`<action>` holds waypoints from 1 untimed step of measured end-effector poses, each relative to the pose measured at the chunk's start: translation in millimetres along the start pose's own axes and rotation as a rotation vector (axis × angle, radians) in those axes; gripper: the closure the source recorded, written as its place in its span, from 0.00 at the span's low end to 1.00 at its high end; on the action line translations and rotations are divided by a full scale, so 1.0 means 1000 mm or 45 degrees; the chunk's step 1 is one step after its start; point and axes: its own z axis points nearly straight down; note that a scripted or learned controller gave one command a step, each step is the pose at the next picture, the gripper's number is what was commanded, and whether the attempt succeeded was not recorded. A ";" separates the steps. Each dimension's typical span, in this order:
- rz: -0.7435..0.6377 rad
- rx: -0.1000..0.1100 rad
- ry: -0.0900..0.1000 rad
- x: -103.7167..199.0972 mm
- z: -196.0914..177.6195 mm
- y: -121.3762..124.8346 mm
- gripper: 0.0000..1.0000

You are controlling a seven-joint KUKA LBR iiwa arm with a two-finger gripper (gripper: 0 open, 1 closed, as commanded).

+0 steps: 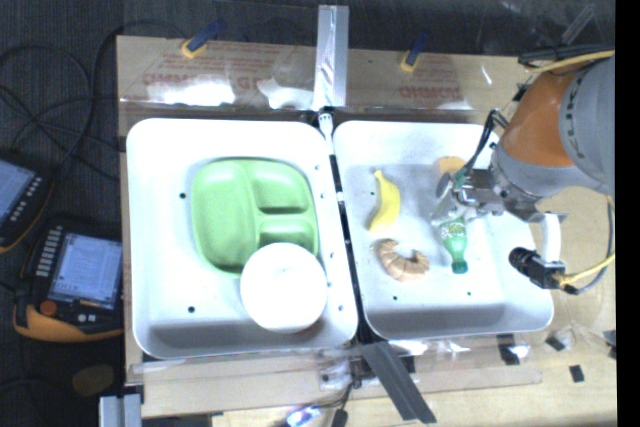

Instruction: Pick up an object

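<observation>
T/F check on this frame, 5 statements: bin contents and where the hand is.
1. The banana lies in the right bin. True.
2. The green divided tray sits in the right bin. False: it is in the left bin.
3. The white round plate overlaps the green tray's near corner. True.
4. The hand hovers over the left bin. False: it is over the right bin, just above the green bottle.
5. The shrimp-like toy lies in the left bin beside the plate. False: it lies in the right bin, below the banana in the picture.
</observation>
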 end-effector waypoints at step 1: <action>-0.200 0.001 0.003 0.085 -0.109 -0.024 1.00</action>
